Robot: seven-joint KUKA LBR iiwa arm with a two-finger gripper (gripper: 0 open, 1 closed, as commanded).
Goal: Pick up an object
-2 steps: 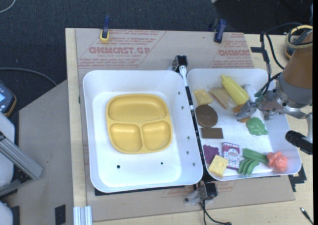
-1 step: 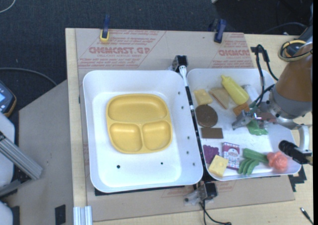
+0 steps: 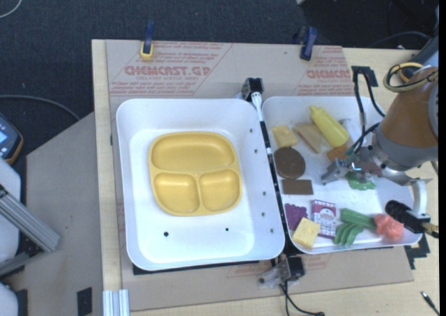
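the grey arm with its orange band reached in from the right over the right-hand shallow white plastic bin, and its gripper hung low among the toy food there. the metal tips pointed left toward the bin's middle, but whether the jaws were spread or pressed together could not be told from this slanted view. nearest the tips lay a small crumpled green piece, possibly a toy lettuce leaf, just beside and partly under the wrist. further left sat a round brown disc, a flat dark brown rectangle, a yellow banana-like piece, a tan wedge and a pale yellow square. all looked like light, hard, smooth plastic that would slip if pinched on a curved face. the disc seemed best taken across its edges, the banana across its narrow middle. the left bin held a yellow three-compartment tray. both bins rested on the cardboard-covered surface.
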